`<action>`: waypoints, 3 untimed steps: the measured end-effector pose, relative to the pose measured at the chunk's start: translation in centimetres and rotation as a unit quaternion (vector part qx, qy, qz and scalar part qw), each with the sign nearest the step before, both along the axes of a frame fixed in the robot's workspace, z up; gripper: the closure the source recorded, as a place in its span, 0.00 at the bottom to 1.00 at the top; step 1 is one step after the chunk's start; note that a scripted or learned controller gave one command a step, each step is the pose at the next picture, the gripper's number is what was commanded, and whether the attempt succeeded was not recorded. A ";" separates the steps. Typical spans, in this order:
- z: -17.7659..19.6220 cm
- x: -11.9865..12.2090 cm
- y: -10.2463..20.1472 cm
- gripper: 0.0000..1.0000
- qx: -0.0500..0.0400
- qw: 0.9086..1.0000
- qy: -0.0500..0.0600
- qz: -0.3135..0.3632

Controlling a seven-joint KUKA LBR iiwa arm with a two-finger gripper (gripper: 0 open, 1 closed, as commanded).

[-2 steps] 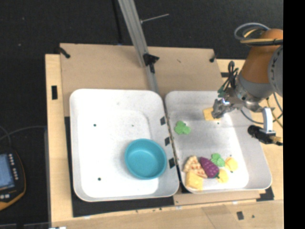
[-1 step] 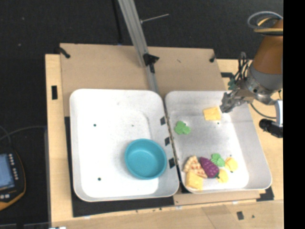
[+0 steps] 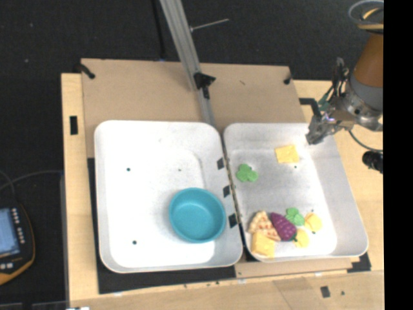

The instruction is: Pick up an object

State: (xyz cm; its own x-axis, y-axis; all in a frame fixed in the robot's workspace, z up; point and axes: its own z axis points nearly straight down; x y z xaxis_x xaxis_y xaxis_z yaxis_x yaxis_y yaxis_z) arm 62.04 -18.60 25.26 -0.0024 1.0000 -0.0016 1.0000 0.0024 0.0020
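Observation:
In the right bin (image 3: 335, 186) lie a yellow block (image 3: 286, 154) near the far side, a green toy (image 3: 246, 173) by the left wall, and a cluster at the near edge: a purple grape bunch (image 3: 282, 225), a small green piece (image 3: 295, 215), yellow pieces (image 3: 312, 223) and an orange-yellow wedge (image 3: 261, 232). A teal bowl (image 3: 196, 214) sits in the left bin (image 3: 129, 147). My gripper (image 3: 316, 134) hovers over the right bin's far right corner, just right of and above the yellow block, with nothing seen between its fingers.
A slanted grey metal pole (image 3: 186, 44) rises from the far side between the bins. The arm's orange band (image 3: 371, 63) is at the right edge. A handheld pendant (image 3: 11, 237) lies off the bench at left.

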 end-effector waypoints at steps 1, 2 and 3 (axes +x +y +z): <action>-0.9 -1.4 4.9 1.00 0.001 1.000 0.001 0.001; -1.8 -1.8 10.5 1.00 0.001 1.000 0.001 0.002; -1.4 -2.5 14.7 1.00 0.002 1.000 0.000 0.002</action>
